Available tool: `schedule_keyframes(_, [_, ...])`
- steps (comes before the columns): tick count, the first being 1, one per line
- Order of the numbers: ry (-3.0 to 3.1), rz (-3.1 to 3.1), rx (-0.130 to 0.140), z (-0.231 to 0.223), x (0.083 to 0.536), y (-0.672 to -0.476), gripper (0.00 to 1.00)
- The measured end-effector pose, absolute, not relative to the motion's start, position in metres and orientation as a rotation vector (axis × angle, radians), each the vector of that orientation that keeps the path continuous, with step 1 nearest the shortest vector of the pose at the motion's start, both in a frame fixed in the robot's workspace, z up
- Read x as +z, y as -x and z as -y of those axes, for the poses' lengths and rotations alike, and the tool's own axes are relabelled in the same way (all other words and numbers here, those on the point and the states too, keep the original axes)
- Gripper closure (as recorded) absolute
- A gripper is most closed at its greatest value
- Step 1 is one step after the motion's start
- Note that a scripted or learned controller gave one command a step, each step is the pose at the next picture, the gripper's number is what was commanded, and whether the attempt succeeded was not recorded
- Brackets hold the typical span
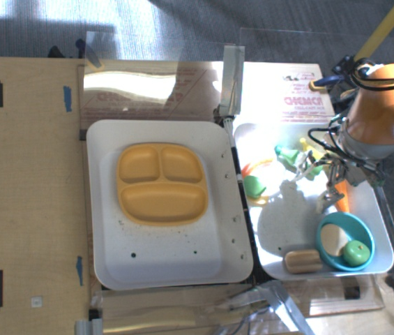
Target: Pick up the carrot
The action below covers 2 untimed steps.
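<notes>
bench held two white bins; left bin carried a yellow divided plate. carrot, a short orange piece, lay in right bin under the gripper; jaw opening could not be told.

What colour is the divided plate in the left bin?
The divided plate is yellow-orange, seen best in the camera view.
</notes>
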<state>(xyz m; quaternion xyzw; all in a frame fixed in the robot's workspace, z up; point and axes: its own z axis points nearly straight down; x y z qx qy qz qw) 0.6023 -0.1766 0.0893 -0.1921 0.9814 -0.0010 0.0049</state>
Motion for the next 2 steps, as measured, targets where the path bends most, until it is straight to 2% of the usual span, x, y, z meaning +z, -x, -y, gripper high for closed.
schedule_keyframes(1, [0.634,-3.048,-0.018,0.221,0.094,-0.583,0.00])
schedule_keyframes(2, [0.341,-3.087,-0.009,0.182,0.095,-0.579,0.00])
